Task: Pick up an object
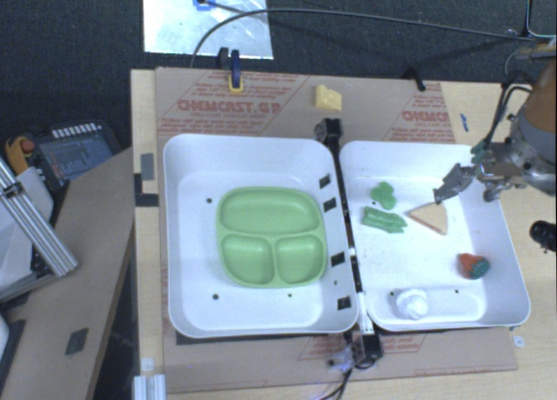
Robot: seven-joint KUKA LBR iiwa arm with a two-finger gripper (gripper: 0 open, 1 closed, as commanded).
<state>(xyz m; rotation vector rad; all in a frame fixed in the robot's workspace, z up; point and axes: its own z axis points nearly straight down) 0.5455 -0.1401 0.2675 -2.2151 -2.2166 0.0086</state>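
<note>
Gripper: (451,188) over right bin (496,303), fingers spread, pinching nothing.
Objects: tan wedge (428,217) just below fingertips; 2 green pieces (383,209) to its left.
Left bin: (187,216) holds green tray (268,236).

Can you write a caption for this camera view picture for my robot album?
The robot's claw hovers over a tan wedge in the right bin.

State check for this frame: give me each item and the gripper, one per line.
gripper: above the right bin, holding nothing visible
tan wedge: lying flat, just below the gripper
green pieces: lying loose in the right bin
red object: resting untouched
white object: resting untouched
green tray: flat in the left bin
</note>
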